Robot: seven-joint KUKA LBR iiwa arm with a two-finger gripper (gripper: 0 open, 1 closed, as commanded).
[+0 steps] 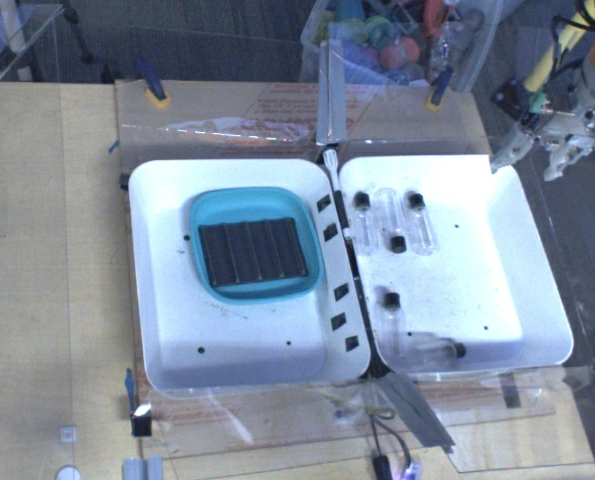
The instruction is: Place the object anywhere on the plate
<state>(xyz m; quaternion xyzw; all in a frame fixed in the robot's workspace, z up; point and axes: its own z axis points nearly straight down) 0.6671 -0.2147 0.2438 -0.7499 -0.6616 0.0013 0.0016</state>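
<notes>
My jaws (567,153) hang at the upper right of the camera view, past the far right corner of the right bin (537,268), over the bench edge rather than over either bin. From this slant they are pale and small, and I cannot tell whether they are spread or closed; nothing shows between them.

The right bin holds several small clear vials with black caps. Three of them (389,220) lie close together near the bin's left side, toward the back: one by the divider, one in the middle with its cap pointing toward the front, one to the right. A fourth vial (390,306) lies alone nearer the middle of the left side, and a fifth (432,349) lies on its side along the front wall, cap to the right. All of them are well apart from my jaws.

The left bin (162,298) carries the plate (209,218), a teal, rounded-square dish sitting a little back of centre. On the plate rests a dark ribbed rectangular slab (252,252), covering most of its floor.

A black divider with small black tabs (339,278) runs between the two bins. Behind the bins, a clear tub of coloured toys (397,18) stands on the bench (47,268).
</notes>
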